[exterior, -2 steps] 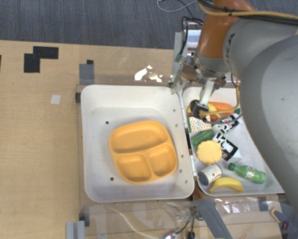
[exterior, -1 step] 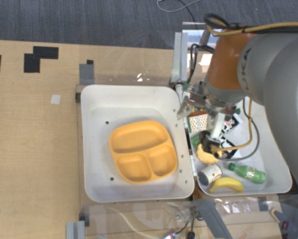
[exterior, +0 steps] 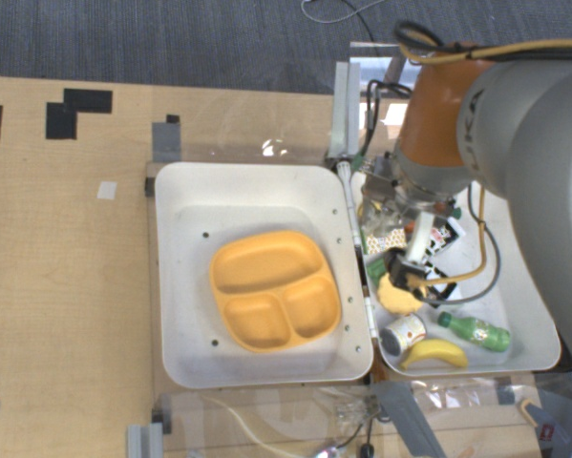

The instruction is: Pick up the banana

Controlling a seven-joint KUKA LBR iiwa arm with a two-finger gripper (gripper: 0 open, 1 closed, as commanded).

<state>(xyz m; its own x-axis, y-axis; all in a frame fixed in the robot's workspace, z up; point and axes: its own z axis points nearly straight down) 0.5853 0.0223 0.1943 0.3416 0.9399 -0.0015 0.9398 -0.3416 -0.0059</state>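
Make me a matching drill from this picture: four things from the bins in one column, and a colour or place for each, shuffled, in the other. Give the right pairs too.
Things
1. banana
2. bottle
3. divided plate
4. small can

Descriptions
A. orange, in the view's left bin
B. green, lying on its side
C. pale cylinder, just up and left of the curved fruit
D. yellow and curved, by the near rim of the right bin

Pairs: 1-D, 2-B, 3-A, 4-C

I see orange divided plastic plate (exterior: 274, 289) in left white bin (exterior: 176, 256) — yellow banana (exterior: 434, 353) before green plastic bottle (exterior: 476, 331), right bin (exterior: 532, 353).
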